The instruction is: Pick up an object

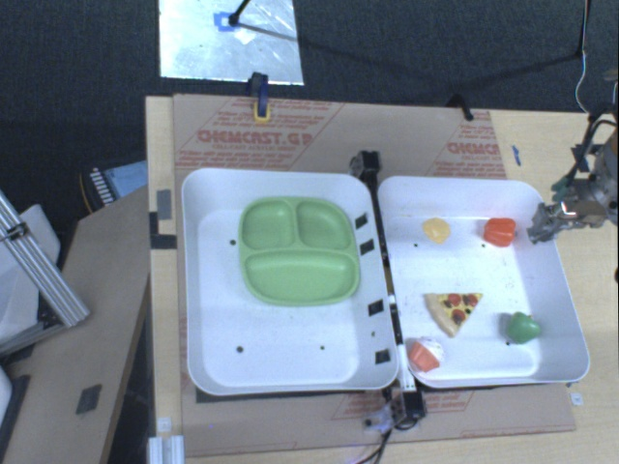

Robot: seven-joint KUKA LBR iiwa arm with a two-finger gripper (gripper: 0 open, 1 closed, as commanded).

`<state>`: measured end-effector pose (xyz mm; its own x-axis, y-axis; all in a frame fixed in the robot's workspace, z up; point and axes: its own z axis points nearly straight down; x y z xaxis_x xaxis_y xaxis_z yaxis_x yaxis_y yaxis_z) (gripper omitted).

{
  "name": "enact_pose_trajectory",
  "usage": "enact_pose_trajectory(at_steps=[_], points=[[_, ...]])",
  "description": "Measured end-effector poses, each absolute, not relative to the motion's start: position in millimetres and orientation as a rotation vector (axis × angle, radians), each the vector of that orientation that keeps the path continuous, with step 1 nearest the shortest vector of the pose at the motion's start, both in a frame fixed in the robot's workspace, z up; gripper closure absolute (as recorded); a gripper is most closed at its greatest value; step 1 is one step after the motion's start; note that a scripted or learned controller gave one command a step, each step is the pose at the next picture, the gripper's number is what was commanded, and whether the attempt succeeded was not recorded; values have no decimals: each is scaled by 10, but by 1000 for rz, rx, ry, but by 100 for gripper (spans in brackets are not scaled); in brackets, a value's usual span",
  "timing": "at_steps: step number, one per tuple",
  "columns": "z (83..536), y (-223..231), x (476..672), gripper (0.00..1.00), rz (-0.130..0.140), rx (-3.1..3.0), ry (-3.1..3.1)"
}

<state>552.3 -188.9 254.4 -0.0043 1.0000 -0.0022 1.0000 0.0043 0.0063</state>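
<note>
The gripper, its state unclear to me, hovers by the red pepper: light, hard, slippery-looking; grab its middle.

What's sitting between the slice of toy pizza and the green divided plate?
In the camera view, the two bins' adjoining walls with their black clips lie between the pizza slice and the green divided plate; otherwise bare white bin floor.

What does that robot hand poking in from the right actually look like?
The gripper is a small, dark grey metal piece with thin fingers, near the right bin's far right corner. Behind it the wrist looks grey and blocky, with thin cables looping above it. Finer detail is too blurred to tell.
</note>
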Motion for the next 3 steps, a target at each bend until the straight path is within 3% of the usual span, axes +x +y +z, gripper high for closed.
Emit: enact_pose_trajectory(at_steps=[3], points=[[2571, -386, 5599, 100, 2, 2213, 2228]])
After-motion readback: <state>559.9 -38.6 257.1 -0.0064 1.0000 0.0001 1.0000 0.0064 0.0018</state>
